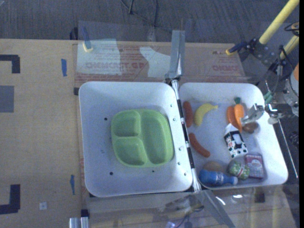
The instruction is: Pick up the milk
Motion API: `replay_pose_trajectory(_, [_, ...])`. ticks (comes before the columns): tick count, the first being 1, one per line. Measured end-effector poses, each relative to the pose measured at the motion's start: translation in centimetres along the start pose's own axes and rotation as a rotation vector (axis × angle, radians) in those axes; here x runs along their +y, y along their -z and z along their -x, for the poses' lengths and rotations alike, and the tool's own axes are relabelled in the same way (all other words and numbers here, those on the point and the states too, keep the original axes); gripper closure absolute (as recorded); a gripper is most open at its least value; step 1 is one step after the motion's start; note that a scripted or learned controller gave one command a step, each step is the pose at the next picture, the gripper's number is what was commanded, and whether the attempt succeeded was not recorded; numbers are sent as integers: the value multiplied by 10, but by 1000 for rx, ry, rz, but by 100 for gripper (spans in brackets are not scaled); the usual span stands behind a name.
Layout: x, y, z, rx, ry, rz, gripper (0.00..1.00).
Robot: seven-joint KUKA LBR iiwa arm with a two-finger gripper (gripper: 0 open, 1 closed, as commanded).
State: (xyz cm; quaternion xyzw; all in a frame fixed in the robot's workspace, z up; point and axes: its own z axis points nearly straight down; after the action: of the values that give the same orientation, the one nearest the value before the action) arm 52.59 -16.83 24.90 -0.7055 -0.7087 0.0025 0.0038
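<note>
We see the milk carton (234,142) lying tilted in the right bin (280,167), between the carrot (236,113) above and the blue bottle (216,178) below, while our gripper (255,113) sits just up and right of it, near the carrot; we cannot tell how it is set. We would centre over the carton's middle, align across its narrow sides, and descend clear of the carrot and the brown round item (250,126).

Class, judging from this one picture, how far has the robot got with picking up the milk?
Done: the gripper has reached into the right bin, near the carrot. In hand: nothing visibly; the milk lies on the bin floor, below the gripper in the picture. Left: moving onto the milk, grasping and lifting it.
</note>
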Motion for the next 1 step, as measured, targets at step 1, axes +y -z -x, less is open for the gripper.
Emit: replay_pose_trajectory(1, [-7,-155,-19,0,-35,1,0])
